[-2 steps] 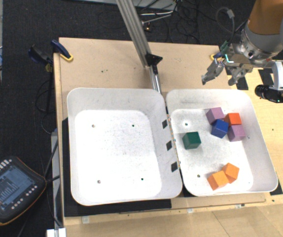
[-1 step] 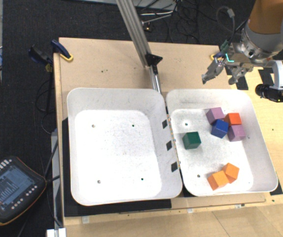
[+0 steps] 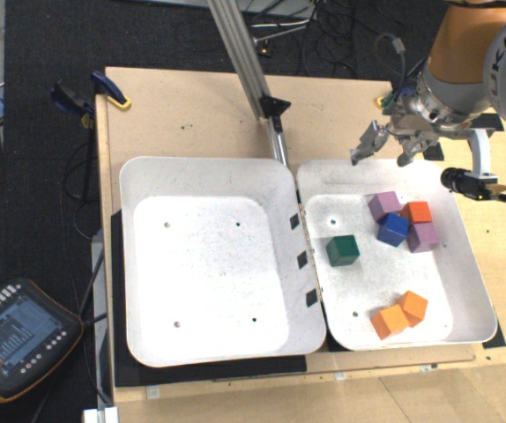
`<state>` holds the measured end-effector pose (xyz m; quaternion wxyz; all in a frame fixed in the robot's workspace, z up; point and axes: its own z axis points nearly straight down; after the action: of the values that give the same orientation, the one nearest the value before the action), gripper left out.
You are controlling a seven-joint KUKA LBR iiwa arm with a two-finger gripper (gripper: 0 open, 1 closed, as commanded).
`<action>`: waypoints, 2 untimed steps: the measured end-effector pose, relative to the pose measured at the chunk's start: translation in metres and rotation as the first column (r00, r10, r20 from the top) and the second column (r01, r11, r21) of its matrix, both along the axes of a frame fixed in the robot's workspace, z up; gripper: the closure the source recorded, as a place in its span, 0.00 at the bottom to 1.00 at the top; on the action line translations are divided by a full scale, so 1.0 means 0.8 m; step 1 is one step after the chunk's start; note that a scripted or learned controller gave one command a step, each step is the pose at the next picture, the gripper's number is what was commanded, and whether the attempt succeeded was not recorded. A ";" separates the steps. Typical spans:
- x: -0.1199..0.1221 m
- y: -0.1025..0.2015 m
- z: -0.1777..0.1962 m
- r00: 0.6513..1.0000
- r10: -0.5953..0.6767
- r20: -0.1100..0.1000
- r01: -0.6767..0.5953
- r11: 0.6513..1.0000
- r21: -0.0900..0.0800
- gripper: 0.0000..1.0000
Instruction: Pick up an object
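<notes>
While hovering above right bin [image 3: 465, 311] far rim, claw [image 3: 385, 152] open, gripping nothing; blocks lie below.

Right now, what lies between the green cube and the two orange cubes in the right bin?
In the camera view, only bare white bin floor lies between the green cube and the orange cubes.

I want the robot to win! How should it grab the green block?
Probably from straight above, closing the gripper on two opposite flat sides of the green block. It sits alone in the right bin, apart from the purple, blue and orange blocks, so the fingers have free room on every side. The gripper hangs above the bin's far edge, holding nothing.
</notes>
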<state>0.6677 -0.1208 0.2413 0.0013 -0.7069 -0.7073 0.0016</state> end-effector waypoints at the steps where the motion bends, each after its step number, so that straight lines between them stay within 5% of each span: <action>1: -0.011 0.009 -0.071 1.000 -0.001 -0.002 0.001 1.000 0.001 0.00; 2: -0.006 0.006 -0.127 1.000 0.000 0.000 0.000 1.000 0.000 0.00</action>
<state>0.6631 -0.1159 0.1399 0.0014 -0.7070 -0.7072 0.0017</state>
